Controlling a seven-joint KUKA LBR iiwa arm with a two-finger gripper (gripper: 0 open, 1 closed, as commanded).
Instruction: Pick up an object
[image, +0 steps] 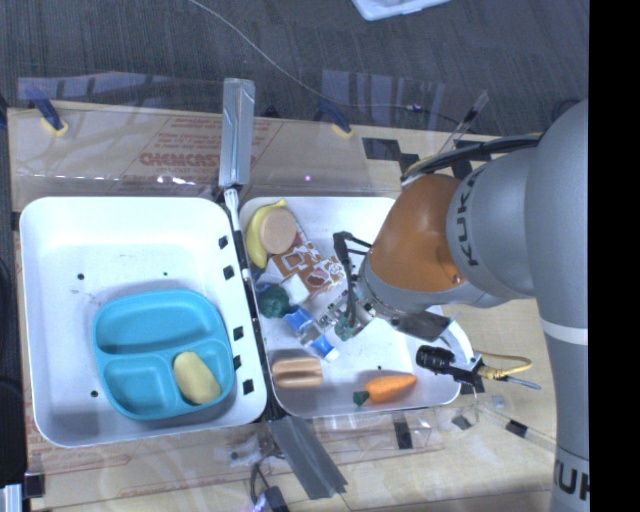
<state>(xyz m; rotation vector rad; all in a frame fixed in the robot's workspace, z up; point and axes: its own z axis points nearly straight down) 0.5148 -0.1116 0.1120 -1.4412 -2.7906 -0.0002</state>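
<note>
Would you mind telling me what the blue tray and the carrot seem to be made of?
The blue tray looks like moulded plastic with a smooth, faintly glossy finish, judging by its uniform colour and rounded compartments. The carrot is probably a plastic toy: flat even orange, slight sheen, though rubber is possible.

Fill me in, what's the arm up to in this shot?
The arm's gripper is down in the right bin, over a clutter of small items near the blue pieces. Nothing visibly sits between its fingers. A carrot, a hot dog and a banana lie around it. The left bin holds a blue tray with a yellow potato-like item.
</note>
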